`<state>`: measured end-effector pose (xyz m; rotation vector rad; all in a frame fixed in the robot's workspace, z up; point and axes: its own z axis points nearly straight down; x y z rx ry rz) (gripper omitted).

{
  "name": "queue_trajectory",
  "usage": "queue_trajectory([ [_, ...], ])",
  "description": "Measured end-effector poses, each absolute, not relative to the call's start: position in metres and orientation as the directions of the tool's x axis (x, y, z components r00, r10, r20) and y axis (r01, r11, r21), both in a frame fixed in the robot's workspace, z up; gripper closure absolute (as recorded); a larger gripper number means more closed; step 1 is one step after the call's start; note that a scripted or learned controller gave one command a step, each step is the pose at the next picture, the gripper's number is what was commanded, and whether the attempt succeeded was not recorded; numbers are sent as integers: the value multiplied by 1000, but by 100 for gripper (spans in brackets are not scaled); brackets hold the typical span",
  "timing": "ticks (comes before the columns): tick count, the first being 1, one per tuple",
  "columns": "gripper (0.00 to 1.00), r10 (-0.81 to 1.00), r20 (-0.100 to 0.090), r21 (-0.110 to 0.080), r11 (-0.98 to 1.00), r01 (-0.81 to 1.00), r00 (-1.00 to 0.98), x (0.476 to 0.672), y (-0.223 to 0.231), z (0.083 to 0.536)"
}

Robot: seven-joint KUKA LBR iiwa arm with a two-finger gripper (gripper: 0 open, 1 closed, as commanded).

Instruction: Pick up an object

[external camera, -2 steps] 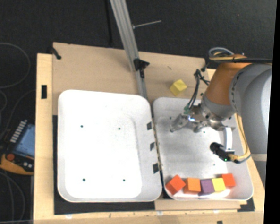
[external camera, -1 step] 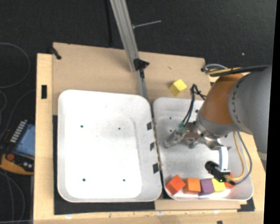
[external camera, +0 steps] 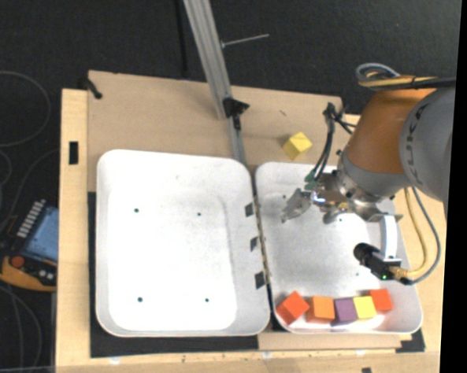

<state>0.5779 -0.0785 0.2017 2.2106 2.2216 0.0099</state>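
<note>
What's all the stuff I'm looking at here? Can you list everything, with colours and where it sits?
Bins: 2, white, side by side on the bench; left bin, right bin.
Blocks in right bin: 5, in a row along its near edge: red-orange, orange, purple, yellow, red-orange.
Yellow block: 1, on the bench beyond the right bin.
Metal rail: 1, grey, slanting in from the top toward the gap between the bins.
Handheld controller: 1, orange and grey, with cables, left of the bench.
Arm: 1, grey with orange band, from the right.
Pincer: 1, above the right bin's far part.
</note>
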Motion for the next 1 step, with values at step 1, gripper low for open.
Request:
queue_trajectory([
  [1,0,1000,0,1,5,1000,-5,560,-43,197],
])
